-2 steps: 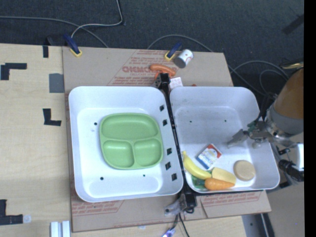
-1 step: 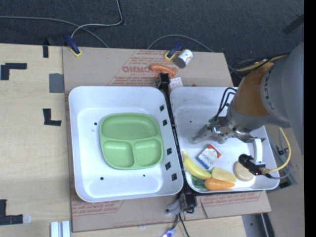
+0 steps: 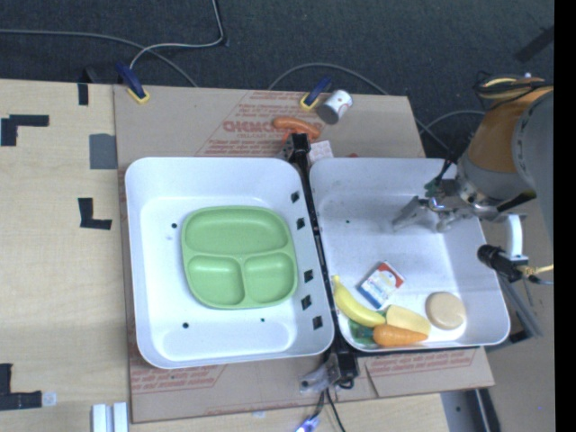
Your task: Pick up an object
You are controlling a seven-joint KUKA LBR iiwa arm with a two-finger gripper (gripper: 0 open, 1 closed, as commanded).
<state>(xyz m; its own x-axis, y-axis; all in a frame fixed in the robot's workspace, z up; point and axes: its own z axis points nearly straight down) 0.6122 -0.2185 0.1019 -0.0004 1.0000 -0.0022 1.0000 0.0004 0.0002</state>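
A cluster of toy food is seen in the right bin (image 3: 360, 187), packed into its near corner: a yellow banana (image 3: 354, 305) curves along the divider side, an orange carrot (image 3: 399, 336) lies at the near rim, a yellow wedge (image 3: 408, 318) is pressed just above it, and something green (image 3: 360, 334) is tucked beneath the banana. A small white packet (image 3: 380, 284) with red and blue print is set just beyond the banana, and a round tan biscuit (image 3: 445, 310) is placed to the right of the wedge. The gripper (image 3: 407, 216) is poised over the far right part of that bin, well apart from the cluster, and its fingers are seen spread apart with nothing between them. In the left bin (image 3: 153, 196) a green sectioned plate (image 3: 239, 256) is laid flat near the middle. Both bins are carried on a cardboard sheet (image 3: 180, 124) spread over the tabletop (image 3: 45, 241), with a small silver cylinder (image 3: 335, 106) resting at the sheet's far edge.
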